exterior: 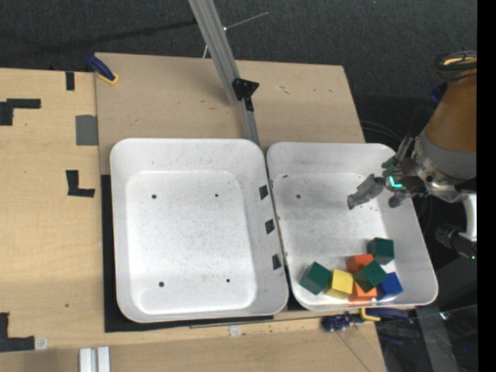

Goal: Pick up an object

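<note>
The gripper (363,198) hangs over the right bin (325,169), near its right wall; whether its fingers are apart or together I cannot tell. The blocks lie in a heap in the near right corner of this bin: green (315,277), yellow (341,283), orange (359,263), blue (390,284)

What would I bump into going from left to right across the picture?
Left bin → right bin → green block → yellow block → gripper above the right bin → the arm's orange band.
</note>
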### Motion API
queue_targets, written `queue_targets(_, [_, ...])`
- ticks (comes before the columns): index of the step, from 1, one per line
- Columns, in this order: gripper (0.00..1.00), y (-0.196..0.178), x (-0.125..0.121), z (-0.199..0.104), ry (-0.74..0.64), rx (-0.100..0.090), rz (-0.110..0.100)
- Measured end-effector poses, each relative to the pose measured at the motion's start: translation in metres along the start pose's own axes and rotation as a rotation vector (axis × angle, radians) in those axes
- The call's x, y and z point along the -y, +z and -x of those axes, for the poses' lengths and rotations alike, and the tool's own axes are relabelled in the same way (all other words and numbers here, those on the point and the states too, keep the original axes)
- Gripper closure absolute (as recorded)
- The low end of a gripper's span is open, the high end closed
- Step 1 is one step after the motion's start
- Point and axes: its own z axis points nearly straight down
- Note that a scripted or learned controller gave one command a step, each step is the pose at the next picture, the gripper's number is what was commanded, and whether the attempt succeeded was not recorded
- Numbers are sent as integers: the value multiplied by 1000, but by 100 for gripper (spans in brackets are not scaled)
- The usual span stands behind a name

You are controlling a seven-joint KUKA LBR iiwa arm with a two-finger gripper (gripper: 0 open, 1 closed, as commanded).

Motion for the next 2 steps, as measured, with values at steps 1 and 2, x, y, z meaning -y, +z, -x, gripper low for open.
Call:
queue_targets(1, [0, -2, -1, 0, -1, 1, 3])
queue_targets(2, [0, 61, 4, 4, 1, 0, -3])
